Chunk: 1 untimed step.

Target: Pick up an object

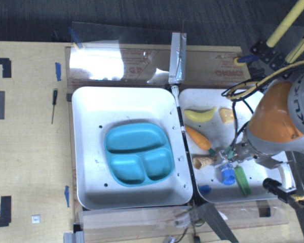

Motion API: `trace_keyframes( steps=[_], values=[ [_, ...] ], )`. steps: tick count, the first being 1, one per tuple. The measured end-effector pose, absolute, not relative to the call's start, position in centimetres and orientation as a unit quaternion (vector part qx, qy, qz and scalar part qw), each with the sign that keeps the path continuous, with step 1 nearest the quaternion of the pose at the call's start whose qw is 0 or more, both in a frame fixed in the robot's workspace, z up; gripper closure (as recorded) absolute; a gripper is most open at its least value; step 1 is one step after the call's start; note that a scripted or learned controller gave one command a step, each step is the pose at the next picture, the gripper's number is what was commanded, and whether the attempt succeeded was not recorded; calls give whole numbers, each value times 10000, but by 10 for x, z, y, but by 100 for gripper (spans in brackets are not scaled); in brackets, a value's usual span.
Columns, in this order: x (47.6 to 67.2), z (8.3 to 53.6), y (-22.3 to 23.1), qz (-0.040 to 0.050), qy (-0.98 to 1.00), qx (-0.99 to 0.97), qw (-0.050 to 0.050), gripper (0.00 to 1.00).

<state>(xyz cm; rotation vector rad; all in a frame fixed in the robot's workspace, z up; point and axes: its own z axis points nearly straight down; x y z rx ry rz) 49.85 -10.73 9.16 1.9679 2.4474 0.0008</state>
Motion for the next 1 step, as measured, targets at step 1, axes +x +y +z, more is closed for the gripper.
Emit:
trace_keyframes(
  steps=[1],
  values=[
    [556, 235, -29, 27, 7379, 6749, 20, 100]
  ],
)
